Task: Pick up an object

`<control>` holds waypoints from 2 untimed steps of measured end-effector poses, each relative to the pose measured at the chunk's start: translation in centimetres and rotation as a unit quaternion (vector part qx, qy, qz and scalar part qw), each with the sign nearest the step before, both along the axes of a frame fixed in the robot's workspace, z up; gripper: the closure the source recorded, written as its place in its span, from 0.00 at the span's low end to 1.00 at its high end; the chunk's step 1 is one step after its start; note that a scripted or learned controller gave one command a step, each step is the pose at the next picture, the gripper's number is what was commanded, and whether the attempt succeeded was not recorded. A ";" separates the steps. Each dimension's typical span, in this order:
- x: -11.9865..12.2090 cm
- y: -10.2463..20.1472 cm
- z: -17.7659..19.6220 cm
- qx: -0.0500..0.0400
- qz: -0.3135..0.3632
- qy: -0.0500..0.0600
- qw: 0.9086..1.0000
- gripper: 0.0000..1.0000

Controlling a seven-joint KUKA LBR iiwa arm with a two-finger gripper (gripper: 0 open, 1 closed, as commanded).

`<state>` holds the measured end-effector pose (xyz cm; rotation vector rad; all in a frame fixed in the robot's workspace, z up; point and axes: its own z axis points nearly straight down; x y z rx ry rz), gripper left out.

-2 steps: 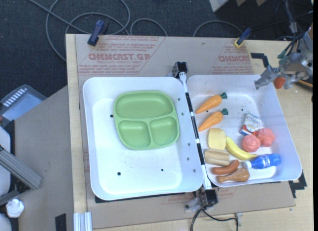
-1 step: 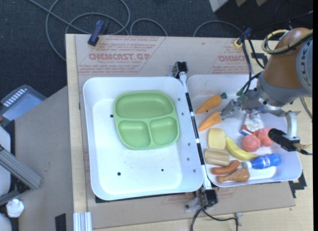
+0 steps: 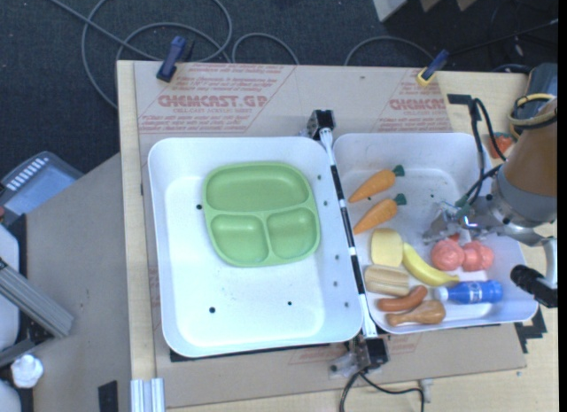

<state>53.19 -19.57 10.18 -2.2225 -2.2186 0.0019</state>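
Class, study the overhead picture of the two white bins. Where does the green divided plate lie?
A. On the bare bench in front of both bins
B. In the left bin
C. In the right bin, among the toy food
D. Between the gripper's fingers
B: the green divided plate lies flat in the left bin, while the carrots and other toy food lie in the right bin near the gripper.

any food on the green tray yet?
No. The green tray lies bare in the left bin; the carrots lie in the right bin.
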 end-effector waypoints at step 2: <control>-5.3 8.6 -1.8 0.001 0.001 0.000 1.000 0.00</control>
